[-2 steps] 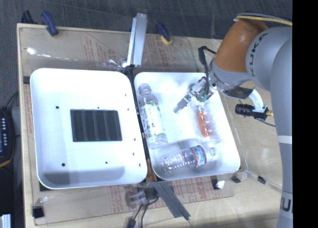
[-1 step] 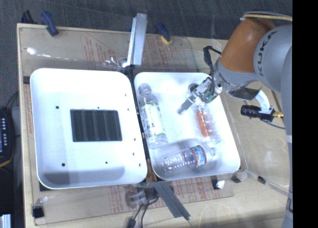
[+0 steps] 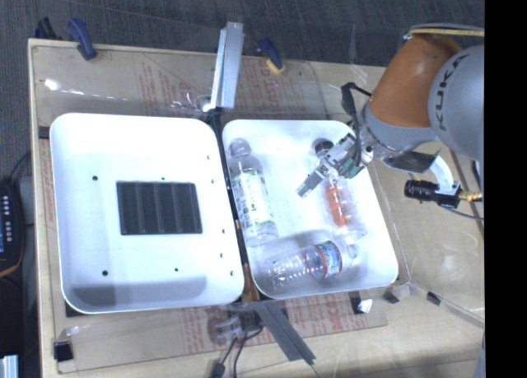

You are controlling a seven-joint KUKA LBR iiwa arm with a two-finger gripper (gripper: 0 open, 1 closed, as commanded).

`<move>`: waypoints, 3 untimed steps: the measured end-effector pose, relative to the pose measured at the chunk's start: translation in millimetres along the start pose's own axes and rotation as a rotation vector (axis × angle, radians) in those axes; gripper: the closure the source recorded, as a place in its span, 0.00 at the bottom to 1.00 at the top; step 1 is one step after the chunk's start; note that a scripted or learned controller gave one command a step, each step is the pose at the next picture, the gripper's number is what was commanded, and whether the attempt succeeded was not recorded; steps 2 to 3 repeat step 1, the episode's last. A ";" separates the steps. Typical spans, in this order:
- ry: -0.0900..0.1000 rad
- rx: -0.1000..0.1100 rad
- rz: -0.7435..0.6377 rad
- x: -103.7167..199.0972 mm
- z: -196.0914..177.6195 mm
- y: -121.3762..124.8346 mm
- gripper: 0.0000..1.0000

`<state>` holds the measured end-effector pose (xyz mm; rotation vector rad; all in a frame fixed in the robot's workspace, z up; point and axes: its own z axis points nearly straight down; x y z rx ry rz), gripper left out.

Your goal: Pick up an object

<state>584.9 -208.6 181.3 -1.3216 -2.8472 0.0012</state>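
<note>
I see my claw (image 3: 317, 177) low in the right bin (image 3: 380, 240), just beside a small clear bottle with an orange label (image 3: 339, 206). I cannot tell its state. Two larger clear bottles lie nearby.

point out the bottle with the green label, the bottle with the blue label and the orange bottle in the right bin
green-label bottle (image 3: 251, 195), camera view, on its label at mid-body
blue-label bottle (image 3: 328, 258), camera view, on the blue label near its neck end
orange bottle (image 3: 339, 203), camera view, on its orange body just below the gripper
</note>
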 end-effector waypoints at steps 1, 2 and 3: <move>0.000 0.000 0.039 23.5 -1.6 -1.5 0.00; 0.000 0.000 0.039 23.5 -1.6 -1.5 0.00; 0.000 0.000 0.039 23.5 -1.6 -1.5 0.00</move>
